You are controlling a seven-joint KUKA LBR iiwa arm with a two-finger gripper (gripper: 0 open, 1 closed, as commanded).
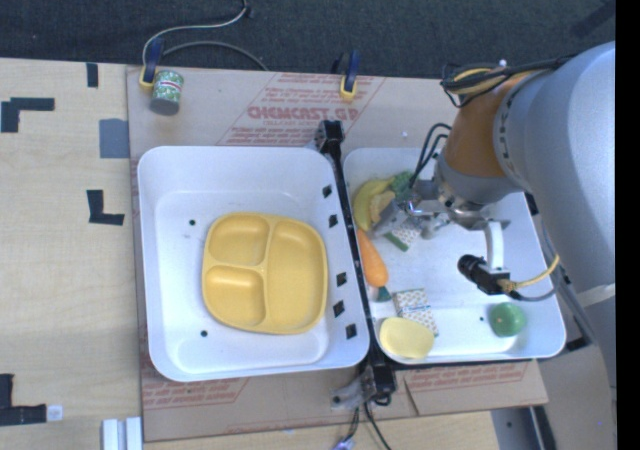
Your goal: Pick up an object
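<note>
While the pincer (408, 220) hovers low in the right bin (545, 343), its state indiscernible, a banana (368, 200) lies just beside it and a carrot (372, 261) nearby

A single fixed camera hangs above the bench (60, 238) and looks down at a slant, far enough off to take in both white bins whole. The gripper (415, 216) sits right of centre; the left bin (160, 268) lies to its left, the right bin (535, 338) beneath it, and the arm (560, 138) enters from its right
</note>
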